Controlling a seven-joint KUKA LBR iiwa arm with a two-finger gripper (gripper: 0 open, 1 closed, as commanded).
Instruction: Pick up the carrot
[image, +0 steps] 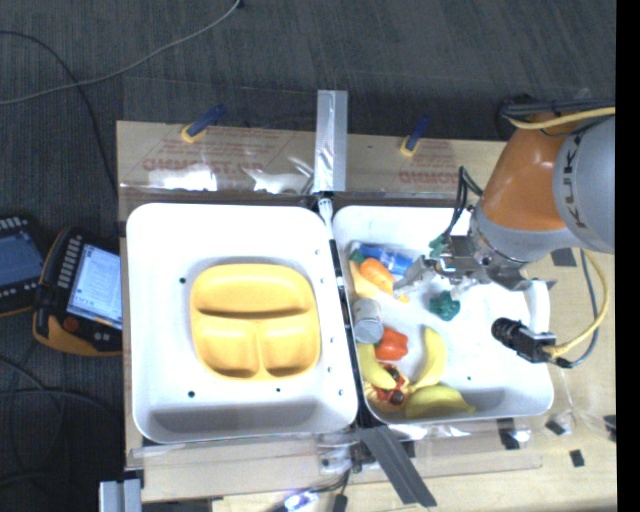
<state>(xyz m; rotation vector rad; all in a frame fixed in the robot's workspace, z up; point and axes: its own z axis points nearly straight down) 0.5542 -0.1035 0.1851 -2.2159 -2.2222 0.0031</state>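
Dark carpet floor (200, 50), wooden bench (140, 140) mid-frame.
Black cables (60, 60) trail across upper left; a handheld control pendant (75, 290) lies at left edge.

Probably robotics lab: taped plywood bench (250, 160), twin white bins (160, 300), teach pendant (80, 295) (on carpet), loose cables (60, 60).

The carrot (374, 272) is hemmed by a blue bottle (388, 257), can (367, 326) and bin wall (341, 290).

One fixed camera looks down at a slant on both white bins (140, 330), the arm (545, 190) entering from the right.
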